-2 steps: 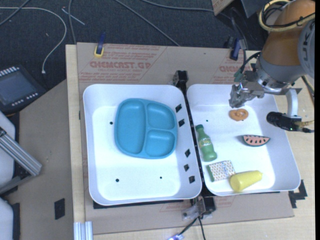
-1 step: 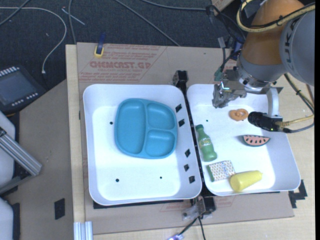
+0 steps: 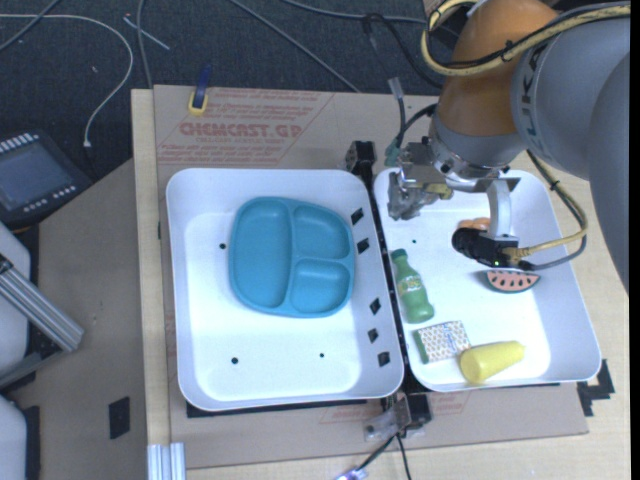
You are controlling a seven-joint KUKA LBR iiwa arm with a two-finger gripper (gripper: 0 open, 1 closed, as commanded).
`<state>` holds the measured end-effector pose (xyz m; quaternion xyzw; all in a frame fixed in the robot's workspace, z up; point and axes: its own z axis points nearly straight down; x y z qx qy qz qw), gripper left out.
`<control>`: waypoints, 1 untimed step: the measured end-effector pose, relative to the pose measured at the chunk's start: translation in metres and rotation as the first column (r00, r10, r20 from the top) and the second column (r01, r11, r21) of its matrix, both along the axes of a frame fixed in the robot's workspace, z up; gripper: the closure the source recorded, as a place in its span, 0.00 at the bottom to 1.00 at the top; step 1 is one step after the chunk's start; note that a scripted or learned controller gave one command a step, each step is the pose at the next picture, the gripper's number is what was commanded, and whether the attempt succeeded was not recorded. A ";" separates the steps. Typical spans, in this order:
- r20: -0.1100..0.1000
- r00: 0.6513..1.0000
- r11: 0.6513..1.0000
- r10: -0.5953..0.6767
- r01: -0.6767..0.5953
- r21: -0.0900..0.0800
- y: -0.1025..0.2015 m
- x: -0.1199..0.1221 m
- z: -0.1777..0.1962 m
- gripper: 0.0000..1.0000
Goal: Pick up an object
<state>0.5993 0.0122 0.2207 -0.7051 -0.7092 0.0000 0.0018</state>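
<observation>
My gripper hangs over the far left corner of the right bin, close to the wall between the two bins. Nothing shows in its grasp. A green bottle lies just below it in the view, along the bin's left wall. Right of the bottle is a watermelon slice. A small patterned packet and a yellow rounded object lie near the bin's front edge.
The left bin bears a blue divided plate. The arm's grey body and orange band cover the right bin's far right part. Cables trail over the dark floor behind the bench.
</observation>
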 end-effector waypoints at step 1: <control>0.000 1.000 1.000 -0.001 0.001 0.000 0.053 -0.015 0.011 1.00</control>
